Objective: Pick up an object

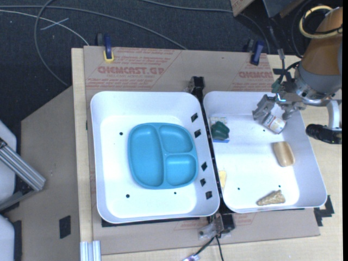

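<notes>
Two white bins are seen side by side on the bench (81,162). The left bin (103,145) is largely taken up by a blue divided plate (162,155), with a bare white margin left all round it. In the right bin (304,162) the objects are scattered along the edges: a dark green piece (219,129) near the left wall, a small yellow piece (222,178) against the same wall lower down, a tan oblong object (283,153) toward the right side, and a brown crumbly piece (271,198) near the front rim. The middle of this bin's floor is left open. The arm (321,53) is seen reaching in from the right, angled downward over the far right corner of the right bin. The hand (271,116) is poised low there, well apart from the tan object; whether its fingers are spread or pressed together cannot be told
</notes>
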